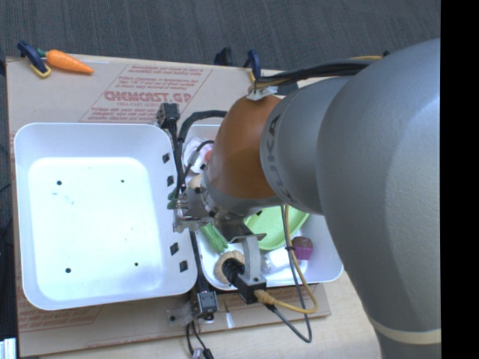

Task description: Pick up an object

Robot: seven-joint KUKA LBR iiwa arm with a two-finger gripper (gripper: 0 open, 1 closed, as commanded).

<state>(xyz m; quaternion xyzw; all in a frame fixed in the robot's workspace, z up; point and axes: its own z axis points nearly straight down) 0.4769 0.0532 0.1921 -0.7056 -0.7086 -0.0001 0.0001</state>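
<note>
My gripper [218, 234] is down in the right bin [323, 269], mostly hidden under the grey arm and its orange band [239, 152]. Around it lie a light green object [274, 227], a green stick-like piece [212, 238], a small purple object [301, 247] and a pale round object [227, 263]. A white and red item [200, 154] shows at the bin's far left corner. The view does not show whether anything is between the gripper's fingers.
The left bin [26, 200] stands beside the right one, with black clips along the shared wall [174, 193]. An orange carrot [69, 62] and a blue clamp [33, 56] lie on the cardboard at the far left. A yellow cable [288, 314] loops off the front edge.
</note>
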